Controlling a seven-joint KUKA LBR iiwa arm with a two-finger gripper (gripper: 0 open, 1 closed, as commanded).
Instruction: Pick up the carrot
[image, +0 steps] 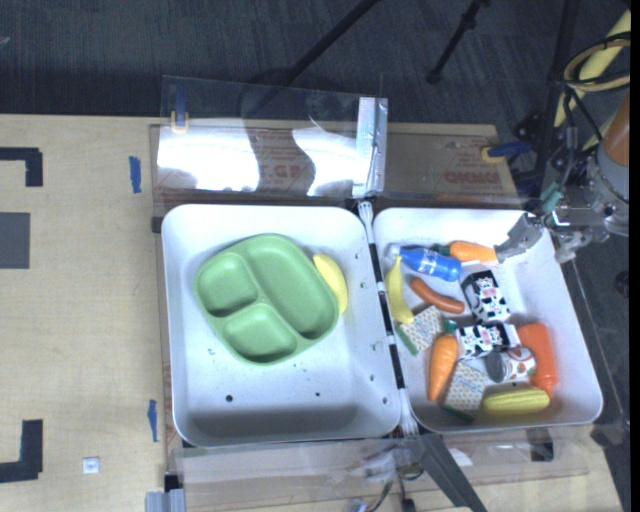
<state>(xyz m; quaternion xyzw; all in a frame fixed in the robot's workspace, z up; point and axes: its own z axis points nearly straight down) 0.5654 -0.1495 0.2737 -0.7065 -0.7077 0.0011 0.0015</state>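
Looking down on the bench in the camera view, two white bins are seen side by side. In the left bin (190, 400) a green divided plate (265, 295) is laid, with a yellow piece (333, 280) touching its right rim. In the right bin (580, 385) a heap of toy food is piled: the carrot (441, 366) is found low in the heap, pointing downward, beside a black-and-white carton (484, 315), a blue bottle (433, 264), a sausage (437, 296) and a corn cob (515, 401). The gripper (520, 238) is held at the bin's upper right rim, well apart from the carrot; whether it is open or closed cannot be told.
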